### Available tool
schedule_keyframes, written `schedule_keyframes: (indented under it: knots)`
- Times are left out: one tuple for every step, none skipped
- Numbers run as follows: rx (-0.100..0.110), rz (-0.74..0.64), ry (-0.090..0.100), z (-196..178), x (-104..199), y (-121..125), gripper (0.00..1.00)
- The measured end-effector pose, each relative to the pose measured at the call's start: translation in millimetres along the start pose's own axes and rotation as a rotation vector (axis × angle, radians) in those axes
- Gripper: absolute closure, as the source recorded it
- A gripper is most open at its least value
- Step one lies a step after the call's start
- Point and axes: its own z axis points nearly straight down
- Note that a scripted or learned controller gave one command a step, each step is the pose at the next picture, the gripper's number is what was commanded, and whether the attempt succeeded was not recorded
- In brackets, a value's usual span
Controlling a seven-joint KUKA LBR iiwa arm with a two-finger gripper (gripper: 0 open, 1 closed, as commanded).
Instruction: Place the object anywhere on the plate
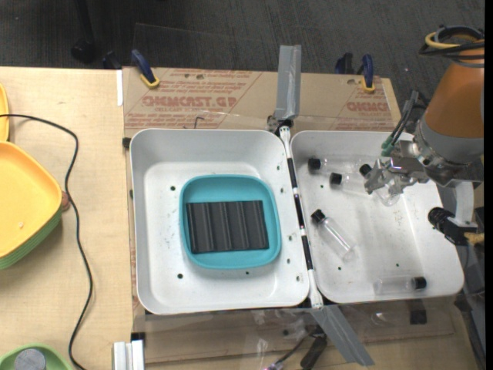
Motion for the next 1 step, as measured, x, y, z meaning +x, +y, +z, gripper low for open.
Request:
schedule_keyframes:
  knots:
    - [0.0,0.0,0.0,0.0,0.0,0.0,0.0]
